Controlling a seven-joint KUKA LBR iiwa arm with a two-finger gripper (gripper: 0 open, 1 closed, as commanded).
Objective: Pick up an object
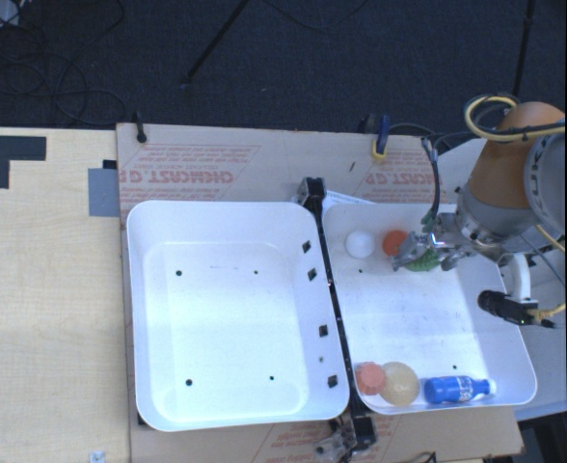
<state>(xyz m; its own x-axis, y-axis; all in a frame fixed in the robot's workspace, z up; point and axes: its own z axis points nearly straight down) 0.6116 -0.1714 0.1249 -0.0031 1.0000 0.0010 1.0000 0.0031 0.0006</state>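
Observation:
The right bin (428, 326) holds a white ball (360, 245) and an orange-red ball (394, 242) near its far wall. A green object (422, 262) lies just right of the orange ball. My gripper (420, 250) hangs low over that far right corner, right at the green object and close beside the orange ball. Along the near wall lie a pink-orange ball (369, 377), a pale yellow ball (399, 383) and a blue bottle (456, 390) on its side.
The left bin (226, 316) stands beside the right one, a black clipped divider (324, 297) between them. Both rest on a cardboard sheet (226, 167). Cables and a black fitting (511, 306) hang off the arm at the right bin's edge.

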